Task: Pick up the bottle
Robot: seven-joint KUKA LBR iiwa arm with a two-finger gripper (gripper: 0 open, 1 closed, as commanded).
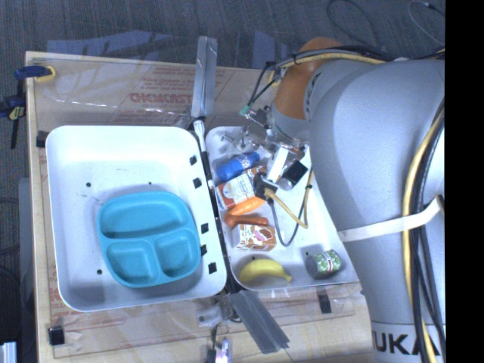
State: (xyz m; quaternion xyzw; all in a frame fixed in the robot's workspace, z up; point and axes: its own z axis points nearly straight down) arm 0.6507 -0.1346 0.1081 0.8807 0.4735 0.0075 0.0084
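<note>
- Bench (113, 89) of pale board under a clear sheet with red print, standing on grey carpet (151, 6). A blue clamp (34, 72) sits at its far left corner.
- The left bin (76, 157) holds a blue divided tray (147, 237). The grey arm (378, 142) covers much of the right bin (299, 277).
- The bottle (236, 165), blue, lies on its side in the far part of the right bin, close to the wall next to the left bin. Its long axis runs from near-left to far-right. Which end bears the cap cannot be told.
- The gripper (255, 136) hangs over the far end of the right bin, just beside the bottle's far-right end. How far open it is, and whether it has hold of anything, cannot be told.
- Nearer in that bin lie a carrot (246, 205), a banana (262, 271) and a green can (325, 263).
</note>
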